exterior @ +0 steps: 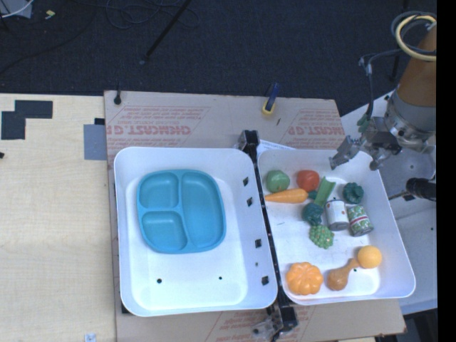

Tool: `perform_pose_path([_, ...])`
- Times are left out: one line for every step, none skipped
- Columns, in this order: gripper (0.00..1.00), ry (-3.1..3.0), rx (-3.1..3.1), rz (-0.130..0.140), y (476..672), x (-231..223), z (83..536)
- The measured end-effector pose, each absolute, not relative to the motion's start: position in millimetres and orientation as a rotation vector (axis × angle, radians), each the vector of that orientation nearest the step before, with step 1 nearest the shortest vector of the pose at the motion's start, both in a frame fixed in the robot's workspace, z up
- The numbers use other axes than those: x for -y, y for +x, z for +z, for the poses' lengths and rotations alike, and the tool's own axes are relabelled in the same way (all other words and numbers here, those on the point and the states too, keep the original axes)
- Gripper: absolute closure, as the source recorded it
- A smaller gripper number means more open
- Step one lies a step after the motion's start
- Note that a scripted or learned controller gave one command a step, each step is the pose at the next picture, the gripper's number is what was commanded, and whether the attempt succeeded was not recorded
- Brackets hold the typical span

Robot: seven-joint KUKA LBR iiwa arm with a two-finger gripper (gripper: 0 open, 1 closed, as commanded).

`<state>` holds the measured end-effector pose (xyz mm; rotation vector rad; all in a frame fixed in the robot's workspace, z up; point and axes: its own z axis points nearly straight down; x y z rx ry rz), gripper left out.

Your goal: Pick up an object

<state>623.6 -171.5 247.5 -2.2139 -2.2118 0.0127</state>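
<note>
Pincer [360, 152] w/ fingers spread, holding nothing, hovers over right bin [399, 262] upper-right rim. In that bin: carrot [286, 197], long axis left-right, tip pointing left, approx. centre-top; small can [359, 219] beside it, label unreadable. Left bin [128, 226] holds blue tray [180, 211]. Cardboard [178, 123] print: mirrored, illegible.

Red print ran across the brown cardboard sheet [214, 123] that lay under the two bins, at its far edge. It stood upside down to the camera and repeated twice, once behind each bin, but the letters were too blurred to read with any certainty. More red print showed at the cardboard's near edge, also unreadable. The small cans [349, 217] in the right bin carried labels too small to make out.
</note>
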Motion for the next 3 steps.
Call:
perform_pose_path([0.00, -2.219, 2.221, 0.002, 625.7, 172, 255])
perform_pose_path([0.00, -2.213, 2.222, 0.006, 630.0, 166, 210])
perform_pose_path([0.00, -2.215, 2.220, 0.007, 634.4, 169, 148])
